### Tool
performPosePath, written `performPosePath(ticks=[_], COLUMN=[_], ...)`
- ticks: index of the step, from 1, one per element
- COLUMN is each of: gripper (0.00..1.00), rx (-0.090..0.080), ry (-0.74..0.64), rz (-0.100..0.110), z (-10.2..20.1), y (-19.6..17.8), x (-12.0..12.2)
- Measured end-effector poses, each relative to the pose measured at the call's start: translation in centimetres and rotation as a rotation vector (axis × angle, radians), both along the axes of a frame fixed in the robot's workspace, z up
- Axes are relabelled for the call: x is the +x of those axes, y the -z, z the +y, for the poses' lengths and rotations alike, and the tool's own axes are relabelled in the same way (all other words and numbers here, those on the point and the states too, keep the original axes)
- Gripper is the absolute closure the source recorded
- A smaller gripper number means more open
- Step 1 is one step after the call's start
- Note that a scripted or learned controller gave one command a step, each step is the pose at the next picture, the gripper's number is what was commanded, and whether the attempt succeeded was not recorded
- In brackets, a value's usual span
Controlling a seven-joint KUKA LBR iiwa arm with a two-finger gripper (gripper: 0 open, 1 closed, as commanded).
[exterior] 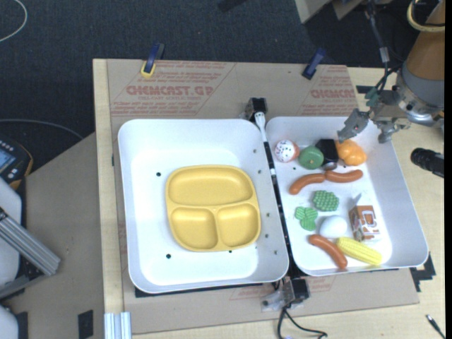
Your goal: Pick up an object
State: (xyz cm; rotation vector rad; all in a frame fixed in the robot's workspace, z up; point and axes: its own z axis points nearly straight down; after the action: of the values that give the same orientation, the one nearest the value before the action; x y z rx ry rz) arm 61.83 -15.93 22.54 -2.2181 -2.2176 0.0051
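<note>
Hand (pixel 369 127) open, empty, above orange (pixel 351 151).

The right bin (pixel 406 189) is crowded: toy foods lie close together from the orange (pixel 351 152) at the back to the corn (pixel 360 251) in front. Bare floor runs along its right side. In the left bin (pixel 134 189), a yellow divided tray (pixel 212 207) fills the middle, with bare floor around it.

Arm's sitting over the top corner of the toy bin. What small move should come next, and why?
Probably lower the gripper a little, toward the orange ball. The ball lies just below the open fingers, at the upper end of the right bin, and nothing is between them yet. The black block touches the ball on its left, so coming down from the right side looks safer.
</note>
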Motion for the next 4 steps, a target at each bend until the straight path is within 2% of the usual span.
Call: performPosePath(ticks=[1, 3, 4], gripper=[0.00, 0.00, 1.00], rx=[0.000, 0.000, -0.002], ry=[0.000, 0.000, 0.001], rz=[0.002, 0.000, -0.003], z=[-0.3, -0.7, -0.8], y=[6.3, 14.3, 13.0], x=[0.0, -0.1, 0.0])
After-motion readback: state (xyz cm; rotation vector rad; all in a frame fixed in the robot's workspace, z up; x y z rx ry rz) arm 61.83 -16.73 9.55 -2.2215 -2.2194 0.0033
